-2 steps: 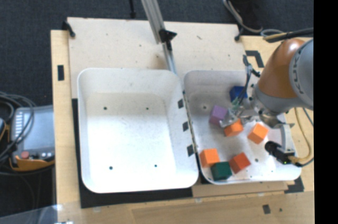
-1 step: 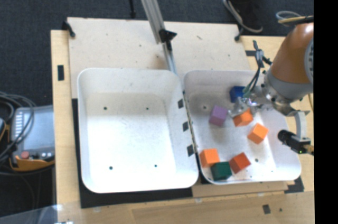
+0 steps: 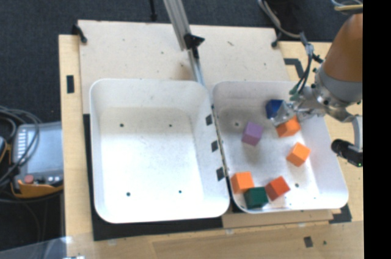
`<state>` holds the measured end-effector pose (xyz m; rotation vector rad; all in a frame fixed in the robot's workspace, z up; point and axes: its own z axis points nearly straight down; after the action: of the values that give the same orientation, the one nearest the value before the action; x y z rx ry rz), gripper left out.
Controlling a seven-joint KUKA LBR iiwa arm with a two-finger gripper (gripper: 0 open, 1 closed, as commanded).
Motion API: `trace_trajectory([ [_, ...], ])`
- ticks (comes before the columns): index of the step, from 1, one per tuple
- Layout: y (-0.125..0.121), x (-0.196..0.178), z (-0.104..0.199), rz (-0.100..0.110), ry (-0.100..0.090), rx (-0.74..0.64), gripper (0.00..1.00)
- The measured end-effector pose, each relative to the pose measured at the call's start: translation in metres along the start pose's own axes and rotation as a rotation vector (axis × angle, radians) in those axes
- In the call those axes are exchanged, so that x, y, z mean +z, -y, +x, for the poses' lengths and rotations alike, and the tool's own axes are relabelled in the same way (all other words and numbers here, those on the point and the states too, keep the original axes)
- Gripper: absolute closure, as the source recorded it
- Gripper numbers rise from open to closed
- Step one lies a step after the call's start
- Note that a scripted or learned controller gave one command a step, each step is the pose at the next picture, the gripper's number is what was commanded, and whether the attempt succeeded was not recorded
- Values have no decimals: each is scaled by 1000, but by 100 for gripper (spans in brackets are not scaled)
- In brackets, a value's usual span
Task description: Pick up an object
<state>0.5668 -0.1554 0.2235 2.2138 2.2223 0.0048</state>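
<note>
Green block [image 3: 256, 196] near front rim; orange block [image 3: 288, 127] under gripper [image 3: 292, 112].

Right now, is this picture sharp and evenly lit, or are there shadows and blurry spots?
In the camera view, the light is soft and even; the left bin shows a faint grey shadow near its top wall. The blocks look slightly soft, and the gripper is blurry against the blue block and an orange block.

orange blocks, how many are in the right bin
3, perhaps more hidden under the gripper: orange block by the gripper, orange block mid-right, orange block at the front-left. The front one beside the green looks red-orange.
</note>
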Motion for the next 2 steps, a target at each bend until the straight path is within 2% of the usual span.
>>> trace_trajectory([
  [1,7,-46,-4,3,1,-2,100],
  [2,20,-32,50,7,-1,-2,100],
])
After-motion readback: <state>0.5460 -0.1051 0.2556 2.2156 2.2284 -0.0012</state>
